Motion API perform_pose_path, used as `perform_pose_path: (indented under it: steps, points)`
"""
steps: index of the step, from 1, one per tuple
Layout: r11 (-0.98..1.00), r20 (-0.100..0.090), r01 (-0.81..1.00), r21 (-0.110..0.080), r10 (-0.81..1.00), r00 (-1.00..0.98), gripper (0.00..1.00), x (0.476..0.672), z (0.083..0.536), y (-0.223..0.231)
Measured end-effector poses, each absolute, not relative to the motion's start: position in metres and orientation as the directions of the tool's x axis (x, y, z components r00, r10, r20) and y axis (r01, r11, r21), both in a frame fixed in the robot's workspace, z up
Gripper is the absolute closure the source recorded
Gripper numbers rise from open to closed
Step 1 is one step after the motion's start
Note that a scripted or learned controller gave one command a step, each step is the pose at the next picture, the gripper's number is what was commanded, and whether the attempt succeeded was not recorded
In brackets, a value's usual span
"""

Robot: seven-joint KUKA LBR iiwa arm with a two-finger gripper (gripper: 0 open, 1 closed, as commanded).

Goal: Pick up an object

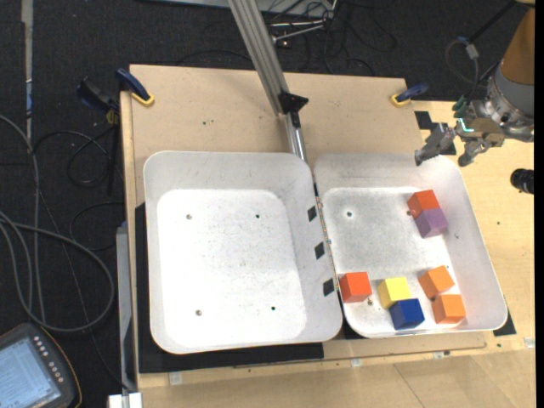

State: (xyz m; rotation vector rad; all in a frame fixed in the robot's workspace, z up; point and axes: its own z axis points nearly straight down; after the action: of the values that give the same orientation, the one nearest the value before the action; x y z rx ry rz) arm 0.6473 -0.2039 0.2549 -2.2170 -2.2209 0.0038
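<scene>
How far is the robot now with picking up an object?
Nothing looks done yet: all the blocks lie in the right bin. The tool is open and holds nothing, over the bin's far right corner. The orange block and purple block are nearest. Descending, grasping and lifting are all left.

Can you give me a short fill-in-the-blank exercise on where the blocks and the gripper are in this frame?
1. All the blocks lie in the ____ bin.
2. The purple block touches an ____ block.
3. The blue block sits right next to the ____ block.
4. The gripper hangs above the right bin's ____ corner, away from the camera, with nothing between its fingers.

Missing words: right; orange; yellow; far right
</scene>
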Motion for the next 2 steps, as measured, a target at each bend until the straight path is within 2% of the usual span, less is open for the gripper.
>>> perform_pose_path:
  steps: [1,2]
  points:
    - [0.004,-0.001,1.0,0.0,1.0,-0.004,0.0,0.648,0.258,-0.203]
    - [0.003,0.001,1.0,-0.006,1.0,-0.003,0.0,0.649,0.193,-0.2]
